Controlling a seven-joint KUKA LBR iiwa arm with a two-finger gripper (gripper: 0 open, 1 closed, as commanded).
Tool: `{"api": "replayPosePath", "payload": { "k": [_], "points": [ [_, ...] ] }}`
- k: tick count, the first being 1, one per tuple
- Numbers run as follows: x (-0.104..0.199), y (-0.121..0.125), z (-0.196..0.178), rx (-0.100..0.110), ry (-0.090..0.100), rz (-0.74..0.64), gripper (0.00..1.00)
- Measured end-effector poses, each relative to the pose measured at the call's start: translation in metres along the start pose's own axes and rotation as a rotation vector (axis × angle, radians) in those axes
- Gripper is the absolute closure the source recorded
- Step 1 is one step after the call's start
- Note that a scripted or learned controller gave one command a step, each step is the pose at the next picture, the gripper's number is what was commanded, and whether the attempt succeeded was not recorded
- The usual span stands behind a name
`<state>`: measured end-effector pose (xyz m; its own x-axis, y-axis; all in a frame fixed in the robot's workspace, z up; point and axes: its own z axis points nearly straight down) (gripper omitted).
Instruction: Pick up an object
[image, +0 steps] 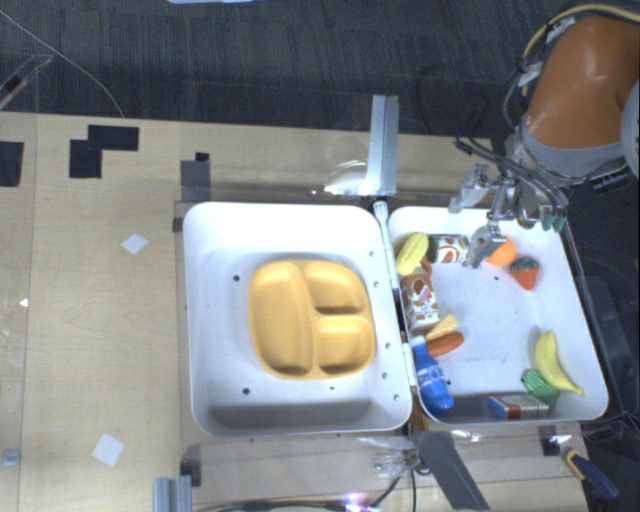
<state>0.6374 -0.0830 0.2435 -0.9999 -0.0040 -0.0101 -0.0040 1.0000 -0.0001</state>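
Observation:
My gripper (489, 228) hangs over the far end of the right bin (585, 300), under the arm's orange band. Its tip is right beside a small orange object (502, 252), touching it or just above it; I cannot tell which. A red strawberry (524, 271) lies just right of that. To the left are a small can (450, 248) and a yellow lemon-like fruit (411, 252). Nothing can be seen held.
The right bin also holds a printed carton (423, 300), a hot dog (444, 337), a blue bottle (431, 380), a banana (553, 362), a green item (539, 383) and a small box (516, 406). The left bin (215, 300) bears a yellow compartment tray (308, 317).

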Motion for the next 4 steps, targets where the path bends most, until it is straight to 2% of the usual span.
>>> {"api": "replayPosePath", "payload": {
  "k": [1,2,3,4],
  "points": [
    [-0.032,-0.049,0.047,0.0,0.001,0.147,0.0],
    [-0.007,-0.031,0.121,0.0,-0.011,0.461,0.0],
    [0.002,-0.054,0.155,0.002,-0.002,0.237,0.0],
    [0.025,-0.124,0.107,0.004,-0.004,0.023,0.0]
  ]
}}
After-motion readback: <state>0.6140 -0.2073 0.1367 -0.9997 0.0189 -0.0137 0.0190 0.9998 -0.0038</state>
